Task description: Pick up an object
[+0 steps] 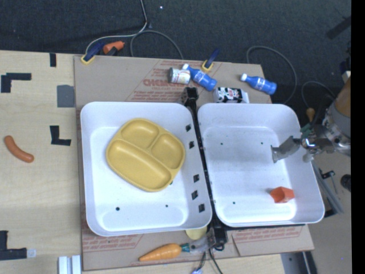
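Our gripper (279, 152) hangs over the right bin (228, 119); whether it is clenched, we cannot tell. Descending here, we'd miss the orange block (282, 194) nearer us.

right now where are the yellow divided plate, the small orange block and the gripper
yellow divided plate (146, 153): camera view, on the ridge where its compartments meet, in the left bin.
small orange block (282, 195): camera view, on its top face, in the right bin.
gripper (283, 150): camera view, at its grey fingertips, above the right bin.
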Action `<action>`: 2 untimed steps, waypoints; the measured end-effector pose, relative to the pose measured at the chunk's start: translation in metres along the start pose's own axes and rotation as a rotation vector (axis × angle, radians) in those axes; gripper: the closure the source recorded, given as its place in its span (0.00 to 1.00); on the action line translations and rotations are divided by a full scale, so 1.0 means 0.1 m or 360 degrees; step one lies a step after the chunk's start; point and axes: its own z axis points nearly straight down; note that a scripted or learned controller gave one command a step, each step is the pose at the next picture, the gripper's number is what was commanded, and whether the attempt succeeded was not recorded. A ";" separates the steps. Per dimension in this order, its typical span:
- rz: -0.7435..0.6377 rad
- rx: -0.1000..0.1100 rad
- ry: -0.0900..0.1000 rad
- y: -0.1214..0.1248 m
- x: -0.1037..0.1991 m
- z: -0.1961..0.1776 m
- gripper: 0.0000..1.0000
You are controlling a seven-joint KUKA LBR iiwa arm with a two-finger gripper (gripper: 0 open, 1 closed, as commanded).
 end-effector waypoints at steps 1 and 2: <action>0.0007 0.0011 0.0002 -0.18 -0.37 0.84 0.00; 0.0001 -0.0009 -0.0008 -0.14 -0.19 1.66 0.00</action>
